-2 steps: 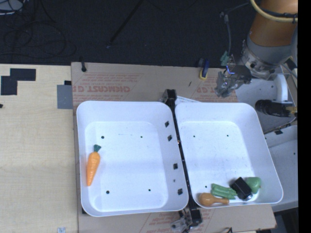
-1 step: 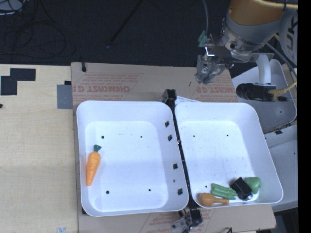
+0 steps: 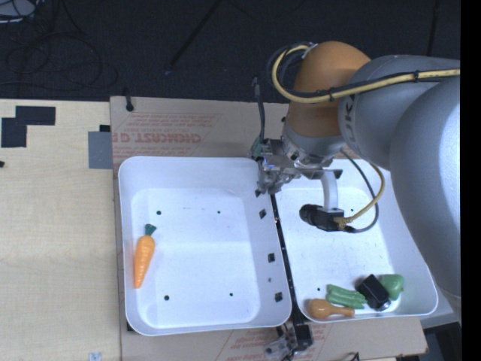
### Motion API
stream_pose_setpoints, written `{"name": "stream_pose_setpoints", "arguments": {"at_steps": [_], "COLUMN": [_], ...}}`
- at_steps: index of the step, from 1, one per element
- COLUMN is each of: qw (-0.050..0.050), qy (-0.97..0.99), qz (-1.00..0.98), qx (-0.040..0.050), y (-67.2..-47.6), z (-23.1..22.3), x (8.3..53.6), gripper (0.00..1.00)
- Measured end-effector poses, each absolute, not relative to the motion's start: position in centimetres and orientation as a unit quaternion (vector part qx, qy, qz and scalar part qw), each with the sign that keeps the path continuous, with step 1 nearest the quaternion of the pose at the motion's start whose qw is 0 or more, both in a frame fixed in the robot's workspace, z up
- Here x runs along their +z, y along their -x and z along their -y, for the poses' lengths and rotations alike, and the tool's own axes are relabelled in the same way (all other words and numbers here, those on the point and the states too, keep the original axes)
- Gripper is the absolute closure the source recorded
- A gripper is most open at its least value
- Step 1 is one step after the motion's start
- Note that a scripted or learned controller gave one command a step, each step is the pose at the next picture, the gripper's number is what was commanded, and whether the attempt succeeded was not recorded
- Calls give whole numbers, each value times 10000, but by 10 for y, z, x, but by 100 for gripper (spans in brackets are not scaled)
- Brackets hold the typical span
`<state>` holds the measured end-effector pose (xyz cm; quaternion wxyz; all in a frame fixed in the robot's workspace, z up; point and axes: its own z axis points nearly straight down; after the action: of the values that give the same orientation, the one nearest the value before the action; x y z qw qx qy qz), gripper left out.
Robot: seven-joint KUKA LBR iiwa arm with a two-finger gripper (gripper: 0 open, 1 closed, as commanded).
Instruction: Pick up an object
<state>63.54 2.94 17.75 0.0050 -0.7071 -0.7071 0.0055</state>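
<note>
An orange toy carrot [image 3: 143, 254] with a green top lies at the left side of the left bin [image 3: 195, 179]. In the near corner of the right bin [image 3: 417, 295] sit a green pod [image 3: 345, 295], a black block [image 3: 373, 291], a green piece [image 3: 391, 283] and a tan pear-shaped toy [image 3: 329, 309]. My gripper [image 3: 267, 176] hangs over the far end of the wall between the two bins, well away from all of these objects. I see nothing held in it.
The grey arm and its orange band [image 3: 327, 74] cover the far right of the right bin. A black cable plug [image 3: 322, 216] dangles below the wrist over that bin. Cardboard [image 3: 188, 126] lies under the bins.
</note>
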Motion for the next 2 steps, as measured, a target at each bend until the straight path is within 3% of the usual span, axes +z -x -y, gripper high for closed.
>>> {"name": "stream_pose_setpoints", "arguments": {"at_steps": [1,2], "qw": [-17,10], "qy": [7053,7077], "qz": [7089,7065], "qx": [-34,22], "y": [-645,-643], "z": [-79,-52], "x": [277,262], "gripper": [100,100]}}
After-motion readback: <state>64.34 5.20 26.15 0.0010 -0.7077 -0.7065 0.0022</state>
